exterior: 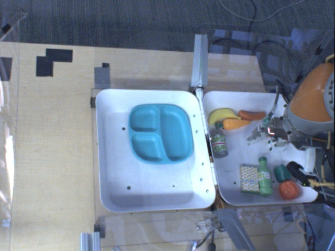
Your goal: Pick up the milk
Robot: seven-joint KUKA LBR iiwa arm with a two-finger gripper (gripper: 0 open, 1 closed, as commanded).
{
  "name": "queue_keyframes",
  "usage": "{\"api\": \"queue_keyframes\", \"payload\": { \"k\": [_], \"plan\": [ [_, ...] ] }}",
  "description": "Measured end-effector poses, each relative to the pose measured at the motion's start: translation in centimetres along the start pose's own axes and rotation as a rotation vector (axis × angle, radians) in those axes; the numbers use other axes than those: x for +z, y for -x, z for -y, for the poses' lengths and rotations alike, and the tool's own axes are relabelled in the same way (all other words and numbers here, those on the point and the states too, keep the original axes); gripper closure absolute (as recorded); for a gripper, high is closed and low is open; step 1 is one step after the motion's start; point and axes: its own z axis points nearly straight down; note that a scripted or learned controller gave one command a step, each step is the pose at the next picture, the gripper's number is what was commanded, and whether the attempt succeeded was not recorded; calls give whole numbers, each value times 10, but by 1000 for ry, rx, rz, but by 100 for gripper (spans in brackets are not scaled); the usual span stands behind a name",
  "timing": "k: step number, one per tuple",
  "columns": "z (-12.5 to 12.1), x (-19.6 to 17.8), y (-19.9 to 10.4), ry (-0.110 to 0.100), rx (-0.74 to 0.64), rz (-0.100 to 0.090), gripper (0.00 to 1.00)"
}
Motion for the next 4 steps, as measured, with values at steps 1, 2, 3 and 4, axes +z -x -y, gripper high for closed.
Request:
{"api": "queue_keyframes", "payload": {
  "k": [1, 2, 3, 4],
  "plan": [
    [-51, 9, 28, 8, -42, -1, 0],
    [-56, -8, 32, 28, -44, 12, 100],
    [-55, -6, 31, 24, -44, 11, 0],
    [-58, -18, 30, 31, -48, 11, 100]
  ]
}}
